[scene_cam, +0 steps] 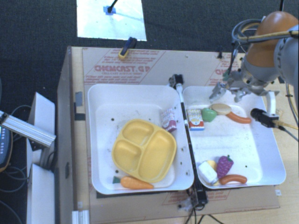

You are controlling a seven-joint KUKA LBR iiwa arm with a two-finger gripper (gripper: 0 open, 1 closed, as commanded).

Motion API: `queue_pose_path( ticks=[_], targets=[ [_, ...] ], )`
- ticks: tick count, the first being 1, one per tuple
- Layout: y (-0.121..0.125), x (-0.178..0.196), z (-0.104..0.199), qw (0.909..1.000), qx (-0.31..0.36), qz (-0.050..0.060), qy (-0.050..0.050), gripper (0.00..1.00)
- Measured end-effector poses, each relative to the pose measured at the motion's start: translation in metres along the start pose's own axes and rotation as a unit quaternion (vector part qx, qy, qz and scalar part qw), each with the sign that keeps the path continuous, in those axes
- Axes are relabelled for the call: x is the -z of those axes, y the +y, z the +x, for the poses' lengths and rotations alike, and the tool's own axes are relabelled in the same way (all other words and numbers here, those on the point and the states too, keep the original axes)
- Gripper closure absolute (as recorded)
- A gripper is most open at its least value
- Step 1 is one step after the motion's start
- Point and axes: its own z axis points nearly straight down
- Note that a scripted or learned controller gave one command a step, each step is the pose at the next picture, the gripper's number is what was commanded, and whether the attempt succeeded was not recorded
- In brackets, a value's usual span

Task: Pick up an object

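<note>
So the tool [227, 93] is hanging over the far end of the right bin [266, 146], nothing between its fingers; open or shut, I can't tell. Closest targets sit just below it: a tan oval piece [220, 108], a green one [209, 115] touching it, an orange sausage [238, 118] to the right. I'd go for the sausage since it's apart from the cluster, drop straight down, and straddle its short width. The arm comes in from the right, wrist bent downward.

Gripper [227, 92] above right bin [271, 160], near sausage [238, 118]
</note>
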Motion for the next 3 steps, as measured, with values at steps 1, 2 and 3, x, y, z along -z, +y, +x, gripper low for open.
queue_pose_path(
  ticks=[1,2,3],
  targets=[
    [-0.026,-0.09,0.032,1.0,-0.001,-0.006,-0.001,0.0],
    [0.026,-0.089,0.021,1.0,0.0,-0.007,-0.001,0.0],
    [0.014,-0.089,0.015,1.0,-0.002,-0.01,-0.001,0.0]
  ],
)
